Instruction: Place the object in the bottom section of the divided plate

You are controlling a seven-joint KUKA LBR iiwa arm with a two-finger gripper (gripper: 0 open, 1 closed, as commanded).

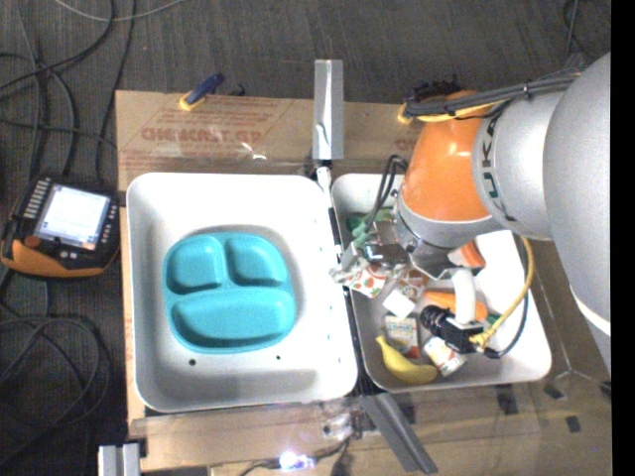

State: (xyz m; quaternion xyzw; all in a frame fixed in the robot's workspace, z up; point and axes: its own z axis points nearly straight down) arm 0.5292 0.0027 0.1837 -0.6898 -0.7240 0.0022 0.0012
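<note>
A turquoise divided plate lies in the left white bin. It has two small sections at the top and one wide section at the bottom, and nothing lies in any of them. My gripper hangs low over the left edge of the right bin, just right of the wall between the two bins. A small white object with red and green print sits right at the gripper tip. Whether it is gripped is hidden by the wrist.
The right bin holds a yellow banana, a small yellow-labelled packet, an orange and white item and a green item. The arm's bulk covers much of that bin. A handheld pendant lies left of the bench.
</note>
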